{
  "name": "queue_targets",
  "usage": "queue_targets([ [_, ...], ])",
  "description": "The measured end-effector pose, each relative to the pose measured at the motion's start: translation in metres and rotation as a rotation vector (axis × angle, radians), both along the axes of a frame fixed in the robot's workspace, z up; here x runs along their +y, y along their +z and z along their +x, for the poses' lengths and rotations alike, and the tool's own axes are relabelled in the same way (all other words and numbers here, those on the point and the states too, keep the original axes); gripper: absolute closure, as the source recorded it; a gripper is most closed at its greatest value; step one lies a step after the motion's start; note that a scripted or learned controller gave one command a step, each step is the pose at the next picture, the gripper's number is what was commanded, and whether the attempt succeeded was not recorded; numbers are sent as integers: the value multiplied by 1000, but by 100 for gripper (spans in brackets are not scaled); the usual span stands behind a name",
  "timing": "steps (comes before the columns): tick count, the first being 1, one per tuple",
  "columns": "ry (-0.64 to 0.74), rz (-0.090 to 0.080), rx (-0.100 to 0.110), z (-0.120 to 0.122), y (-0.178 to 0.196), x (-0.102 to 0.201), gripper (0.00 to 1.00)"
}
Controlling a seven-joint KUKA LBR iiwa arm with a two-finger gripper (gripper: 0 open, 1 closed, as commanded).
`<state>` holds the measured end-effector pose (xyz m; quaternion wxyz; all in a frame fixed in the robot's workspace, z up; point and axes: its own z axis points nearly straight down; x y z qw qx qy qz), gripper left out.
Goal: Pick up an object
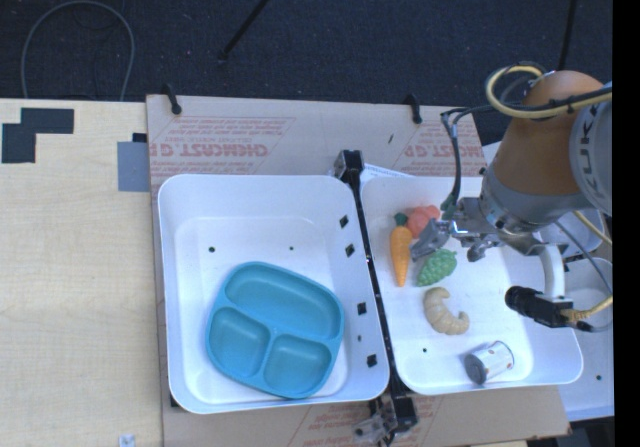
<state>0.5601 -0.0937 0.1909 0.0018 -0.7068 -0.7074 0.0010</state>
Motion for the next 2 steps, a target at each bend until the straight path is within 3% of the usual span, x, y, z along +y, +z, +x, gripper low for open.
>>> queue_targets([
  [1,0,1,5,-11,-53,6,0],
  [2,-1,-8,-10,-9,-101,4,0],
])
